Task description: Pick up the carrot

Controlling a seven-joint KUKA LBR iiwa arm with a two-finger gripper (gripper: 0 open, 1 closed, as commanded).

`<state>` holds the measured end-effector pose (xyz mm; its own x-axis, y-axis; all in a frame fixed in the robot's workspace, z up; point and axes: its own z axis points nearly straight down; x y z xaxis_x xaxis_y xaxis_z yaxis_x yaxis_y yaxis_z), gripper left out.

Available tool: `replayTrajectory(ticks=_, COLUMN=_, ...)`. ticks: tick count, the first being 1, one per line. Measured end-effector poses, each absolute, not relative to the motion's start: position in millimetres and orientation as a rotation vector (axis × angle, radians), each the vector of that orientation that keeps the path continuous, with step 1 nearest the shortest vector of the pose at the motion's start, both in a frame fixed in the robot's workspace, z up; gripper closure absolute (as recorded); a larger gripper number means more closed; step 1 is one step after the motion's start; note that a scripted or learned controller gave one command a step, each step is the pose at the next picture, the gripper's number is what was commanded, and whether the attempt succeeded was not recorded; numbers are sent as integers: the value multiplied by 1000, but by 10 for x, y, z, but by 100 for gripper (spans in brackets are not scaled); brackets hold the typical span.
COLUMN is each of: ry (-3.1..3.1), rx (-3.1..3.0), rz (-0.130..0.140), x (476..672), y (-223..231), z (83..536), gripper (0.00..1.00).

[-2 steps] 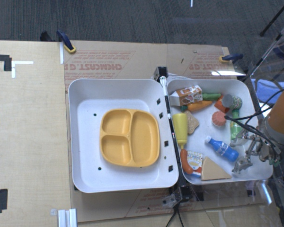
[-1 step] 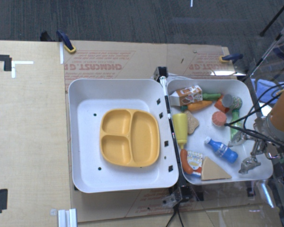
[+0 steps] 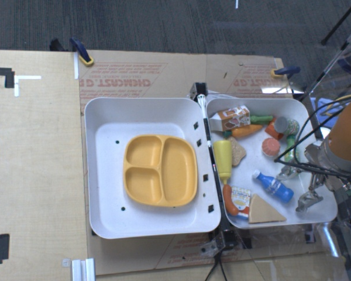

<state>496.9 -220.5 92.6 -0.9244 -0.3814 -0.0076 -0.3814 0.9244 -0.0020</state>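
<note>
Two white bins sit side by side: the left bin [image 3: 105, 215] holds one yellow divided plate [image 3: 161, 170], the right bin [image 3: 254, 103] a jumble of toy food. One carrot [image 3: 247, 131] lies near its far wall, beside a carton [image 3: 234, 117], apart from one blue bottle [image 3: 274, 187]. The gripper [image 3: 313, 194] hangs over the right bin's near right corner, jaws spread, pinching nothing.
</note>
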Motion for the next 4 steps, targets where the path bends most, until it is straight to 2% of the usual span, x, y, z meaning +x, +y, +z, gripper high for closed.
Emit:
replayTrajectory(ticks=1, ry=2838, rx=-1330, rz=-1, x=4983, y=-2204, z=925, gripper=0)
replayTrajectory(ticks=2, ry=2839, rx=-1309, rz=-1, x=5011, y=-2195, z=1023, gripper=100)
replayTrajectory(ticks=4, ry=2275, rx=-2156, rz=-3, x=4926, y=-2206, z=924, gripper=100)
